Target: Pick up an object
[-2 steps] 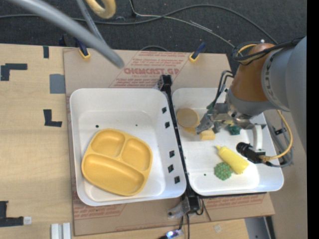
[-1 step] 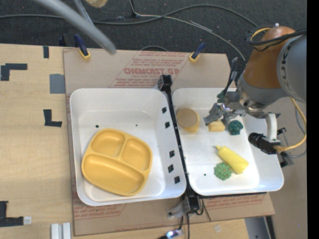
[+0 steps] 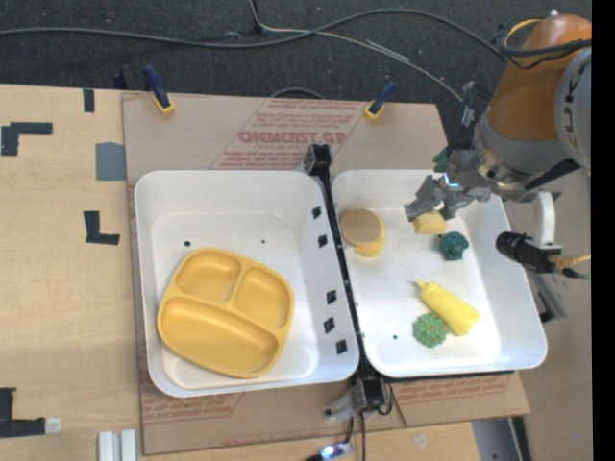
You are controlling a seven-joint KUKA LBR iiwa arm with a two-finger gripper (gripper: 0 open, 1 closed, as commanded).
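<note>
The gripper hung over the right bin, directly above a pale yellow block; the state of its jaws could not be determined. A yellow divided plate lay in the left bin.
</note>
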